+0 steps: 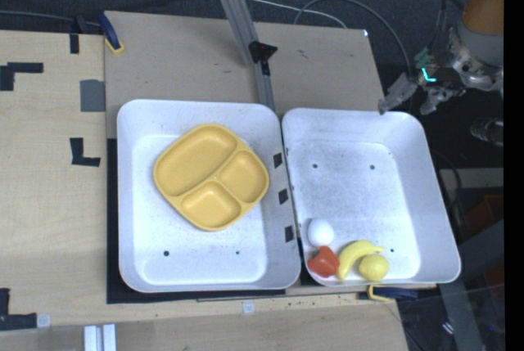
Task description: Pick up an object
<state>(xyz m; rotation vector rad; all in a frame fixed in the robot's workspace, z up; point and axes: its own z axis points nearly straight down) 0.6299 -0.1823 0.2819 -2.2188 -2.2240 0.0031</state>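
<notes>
Right bin point(409, 177) mostly open; egg point(320, 231), banana point(354, 253) seemingly crowd its near edge.

No readable text, labels, brands or numbers on anything.

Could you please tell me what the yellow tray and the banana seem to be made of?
Tray: probably moulded plastic, matte; uniform yellow with three smoothly rounded compartments. Banana: looks like a plastic toy, slightly glossy with even colour, though real fruit can't be excluded.

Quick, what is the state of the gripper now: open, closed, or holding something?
Gripper: open, holding nothing, above the far right corner of the right bin.
</notes>
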